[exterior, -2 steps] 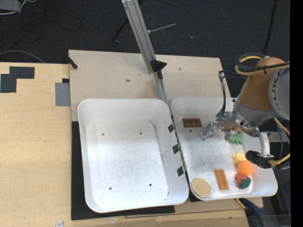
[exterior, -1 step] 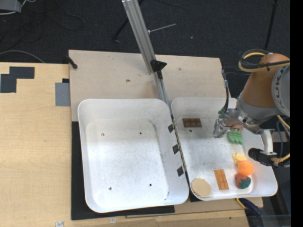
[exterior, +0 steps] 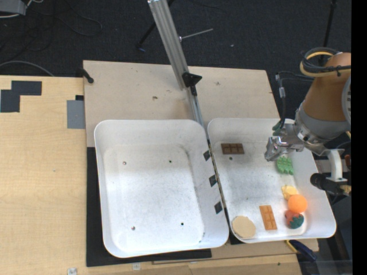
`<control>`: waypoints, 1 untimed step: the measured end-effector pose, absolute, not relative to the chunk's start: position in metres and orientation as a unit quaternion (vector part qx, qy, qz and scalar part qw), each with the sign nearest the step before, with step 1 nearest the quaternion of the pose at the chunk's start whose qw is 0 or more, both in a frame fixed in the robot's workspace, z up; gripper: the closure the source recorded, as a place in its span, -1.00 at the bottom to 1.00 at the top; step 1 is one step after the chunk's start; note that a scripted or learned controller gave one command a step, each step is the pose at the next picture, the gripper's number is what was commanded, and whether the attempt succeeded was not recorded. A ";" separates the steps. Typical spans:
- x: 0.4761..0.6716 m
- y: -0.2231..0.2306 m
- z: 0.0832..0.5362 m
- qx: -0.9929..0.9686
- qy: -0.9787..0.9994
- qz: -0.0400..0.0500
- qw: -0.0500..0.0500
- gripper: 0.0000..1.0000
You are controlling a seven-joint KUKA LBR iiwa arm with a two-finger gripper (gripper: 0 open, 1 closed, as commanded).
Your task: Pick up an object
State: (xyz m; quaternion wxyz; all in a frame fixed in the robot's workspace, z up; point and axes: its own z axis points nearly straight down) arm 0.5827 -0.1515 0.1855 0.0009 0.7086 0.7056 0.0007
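Pincer (exterior: 274,148) on the grey arm hangs low in the right bin (exterior: 252,171), just beside a small green toy (exterior: 284,165). Whether it is spread or pressed together cannot be told; it looks too small and blurry.

That green toy is the closest thing to pick up. It sits near the bin's right wall. It looks bumpy, light and maybe a bit soft, so a gentle squeeze across its middle should be enough. It does not look easy to break.

Other things lie in the same bin: a brown chocolate bar (exterior: 232,149) near the top, a round tan cookie (exterior: 244,227) and an orange wafer (exterior: 267,217) near the bottom, and an orange ball (exterior: 296,203) beside a yellow piece (exterior: 288,191). The flat ones look hard to grab from above.

No words or labels can be read on anything.
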 end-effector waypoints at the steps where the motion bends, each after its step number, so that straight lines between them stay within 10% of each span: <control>1: 0.584 -0.153 0.235 0.707 0.707 0.001 0.002 1.00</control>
